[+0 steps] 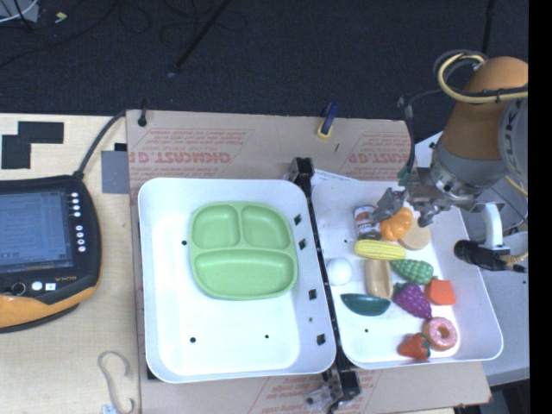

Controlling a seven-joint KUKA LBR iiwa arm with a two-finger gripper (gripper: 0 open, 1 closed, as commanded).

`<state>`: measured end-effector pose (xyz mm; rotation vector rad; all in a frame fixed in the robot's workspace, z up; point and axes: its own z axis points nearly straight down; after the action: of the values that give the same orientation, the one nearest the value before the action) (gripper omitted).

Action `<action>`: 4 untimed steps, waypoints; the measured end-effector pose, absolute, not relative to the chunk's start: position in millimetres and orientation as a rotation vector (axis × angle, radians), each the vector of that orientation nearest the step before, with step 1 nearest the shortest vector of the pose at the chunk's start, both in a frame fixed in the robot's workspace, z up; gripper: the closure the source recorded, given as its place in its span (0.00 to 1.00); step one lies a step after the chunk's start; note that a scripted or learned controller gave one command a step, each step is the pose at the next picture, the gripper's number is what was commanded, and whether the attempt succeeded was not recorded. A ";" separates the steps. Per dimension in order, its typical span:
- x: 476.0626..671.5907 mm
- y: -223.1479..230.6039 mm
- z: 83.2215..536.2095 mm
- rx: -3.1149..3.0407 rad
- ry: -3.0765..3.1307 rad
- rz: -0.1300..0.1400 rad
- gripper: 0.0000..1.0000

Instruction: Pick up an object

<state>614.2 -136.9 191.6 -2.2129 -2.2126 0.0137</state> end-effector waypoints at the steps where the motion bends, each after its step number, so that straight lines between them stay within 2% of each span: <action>1: 616.7 -137.1 198.2 -2.218 -2.220 0.003 0.00; 2: 617.6 -136.5 154.6 -2.214 -2.220 0.007 0.00; 3: 619.7 -138.9 90.9 -2.215 -2.213 0.013 0.00; 4: 619.2 -138.0 87.0 -2.220 -2.217 0.005 0.00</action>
<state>619.2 -138.0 87.0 -2.2196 -2.2167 0.0045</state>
